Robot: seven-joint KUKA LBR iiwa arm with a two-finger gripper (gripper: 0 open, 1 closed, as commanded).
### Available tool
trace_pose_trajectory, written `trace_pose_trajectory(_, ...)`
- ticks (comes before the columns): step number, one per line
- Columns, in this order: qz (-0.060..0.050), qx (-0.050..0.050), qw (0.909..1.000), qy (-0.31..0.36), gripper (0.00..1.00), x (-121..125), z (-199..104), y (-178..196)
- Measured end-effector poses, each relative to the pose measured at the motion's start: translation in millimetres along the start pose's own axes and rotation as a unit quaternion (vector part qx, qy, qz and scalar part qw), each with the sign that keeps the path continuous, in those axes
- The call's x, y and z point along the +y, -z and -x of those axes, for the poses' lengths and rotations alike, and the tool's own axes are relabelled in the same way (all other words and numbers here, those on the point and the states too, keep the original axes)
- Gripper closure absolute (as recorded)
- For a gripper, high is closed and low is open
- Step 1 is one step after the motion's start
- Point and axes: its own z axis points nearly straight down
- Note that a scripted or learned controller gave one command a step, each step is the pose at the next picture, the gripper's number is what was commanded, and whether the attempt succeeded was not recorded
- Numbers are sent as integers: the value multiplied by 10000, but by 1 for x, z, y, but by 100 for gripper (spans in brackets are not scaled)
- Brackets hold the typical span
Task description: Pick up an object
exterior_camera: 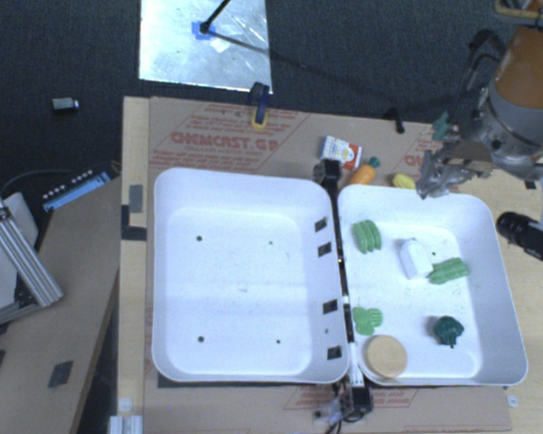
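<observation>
Five small objects lie in the right bin: ridged green piece, white block, green leafy piece, dark green lump, tan disc, plus a small green piece beside the divider. Judged as the approach step, nothing lifted yet. Gripper hangs over the bin's far rim, apart from every object, grasping nothing; spread of its tips too blurred to tell. Grey arm with orange band slants in from upper right. Next: likely shift inward over one item, then descend.
</observation>
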Motion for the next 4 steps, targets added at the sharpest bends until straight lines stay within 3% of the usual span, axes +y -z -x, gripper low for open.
trace_pose_trajectory(2, -24, 4, 10000, -7, 100, -32, -54, -38)
trace_pose_trajectory(3, -8, 2, 10000, -6, 100, -15, -70, -38)
trace_pose_trajectory(4, -19, 6, 10000, -1, 100, -17, -99, -45)
